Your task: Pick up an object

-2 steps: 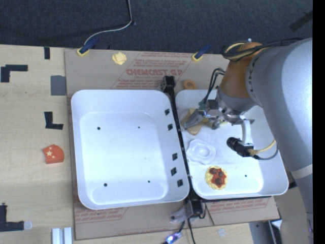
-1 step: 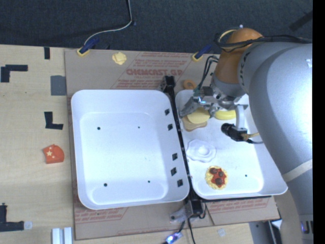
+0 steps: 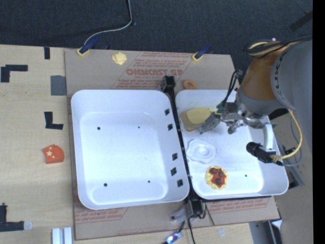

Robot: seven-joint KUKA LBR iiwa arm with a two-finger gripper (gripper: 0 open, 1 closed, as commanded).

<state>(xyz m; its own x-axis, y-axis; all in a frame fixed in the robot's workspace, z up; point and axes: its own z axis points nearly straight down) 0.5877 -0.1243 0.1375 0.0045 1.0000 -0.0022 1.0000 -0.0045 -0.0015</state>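
Objects for picking lie in the right bin (image 3: 274,184), and the one closest to the gripper (image 3: 212,122) is a pale yellow, bread-like piece (image 3: 195,117) sitting in that bin's upper left part, close against the black divider (image 3: 175,136) that joins the two bins. The gripper's grey fingers point toward this piece from its right side, with one fingertip reaching its right edge; whether the fingers are spread or closed cannot be made out, and nothing is seen held between them. Below the yellow piece, still in the right bin, rests a white, glossy round item (image 3: 201,151), and further below that, near the bin's lower edge, sits a small yellow disc with dark red topping (image 3: 217,177). The arm (image 3: 284,80) comes in from the right of the yellow piece, its orange band (image 3: 259,83) showing above the wrist, with a black cable fitting (image 3: 257,151) hanging beside it over the bin. To the left of the divider, the left bin (image 3: 81,136) shows its white floor marked with a few small dark dots. Beyond the bins, above the yellow piece, a small tan ring (image 3: 189,85) lies on the cardboard sheet (image 3: 147,72), and a crumpled yellow item (image 3: 119,58) lies further left on the same sheet. Far left of the bins, an orange-red item (image 3: 53,154) rests on the wooden bench (image 3: 25,187).
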